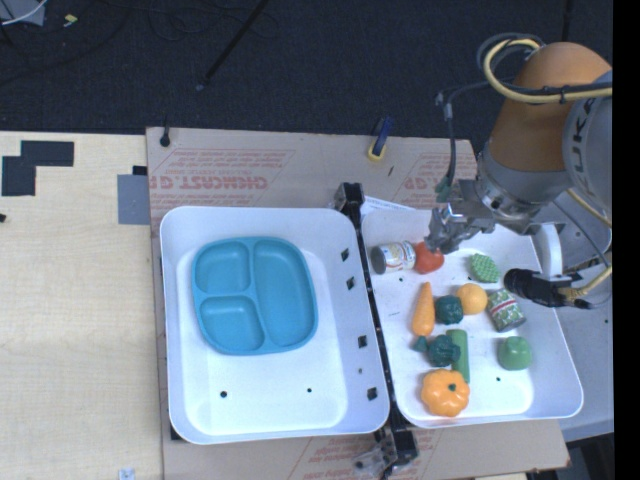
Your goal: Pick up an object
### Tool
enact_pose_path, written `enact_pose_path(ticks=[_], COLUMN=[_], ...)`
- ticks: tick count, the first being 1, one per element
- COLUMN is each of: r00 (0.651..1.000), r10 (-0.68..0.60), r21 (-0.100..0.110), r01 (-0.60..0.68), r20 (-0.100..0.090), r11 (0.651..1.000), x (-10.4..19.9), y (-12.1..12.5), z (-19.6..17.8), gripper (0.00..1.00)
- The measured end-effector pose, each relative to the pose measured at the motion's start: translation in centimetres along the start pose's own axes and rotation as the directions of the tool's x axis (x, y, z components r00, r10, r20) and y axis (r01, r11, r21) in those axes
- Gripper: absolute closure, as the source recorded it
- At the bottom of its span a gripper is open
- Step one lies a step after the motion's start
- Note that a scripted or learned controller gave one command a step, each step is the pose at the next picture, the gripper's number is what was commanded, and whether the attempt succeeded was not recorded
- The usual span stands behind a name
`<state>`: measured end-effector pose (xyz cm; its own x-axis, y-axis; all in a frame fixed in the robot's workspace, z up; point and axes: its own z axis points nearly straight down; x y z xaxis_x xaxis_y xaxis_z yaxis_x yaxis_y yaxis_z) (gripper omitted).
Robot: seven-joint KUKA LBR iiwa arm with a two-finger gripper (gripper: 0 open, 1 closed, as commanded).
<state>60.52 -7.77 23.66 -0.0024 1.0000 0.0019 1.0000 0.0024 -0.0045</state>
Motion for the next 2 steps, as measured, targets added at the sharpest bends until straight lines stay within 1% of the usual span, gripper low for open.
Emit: enact_pose_path(ticks=[1,2], r00=[1.000,1.000], r10=[-0.001,-0.001], r21=[0.002,0.002], r01=[0.001,0.001], r20=[-0.001,0.000], r11=[1.000,1.000], x=[5.3,8.9], y=[-3.4,-5.9], z=[0.5,0.5], gripper=[1.00,1.00])
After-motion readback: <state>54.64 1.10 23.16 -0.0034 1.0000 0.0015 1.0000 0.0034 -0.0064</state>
